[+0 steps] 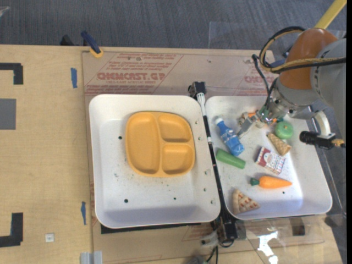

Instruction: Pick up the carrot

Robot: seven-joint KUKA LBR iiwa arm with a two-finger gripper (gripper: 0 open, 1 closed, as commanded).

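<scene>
I've got the grey arm w/ orange band [306, 59] reaching in from the right, its two-finger claw [248, 121] low over the right white bin [316, 202]. Just left of the claw lies a blue plastic bottle [229, 137]; below that, a green cylinder [231, 159]. Right of the claw: round green toy [284, 130], tan waffle cone [279, 143], red-and-white packet [270, 160]. Orange toy carrot [271, 182] sits well below-right of the claw, apart from it. Pizza slice toy [245, 202] further down. Far left, yellow divided plate [160, 143] in the left white bin [104, 191].
</scene>
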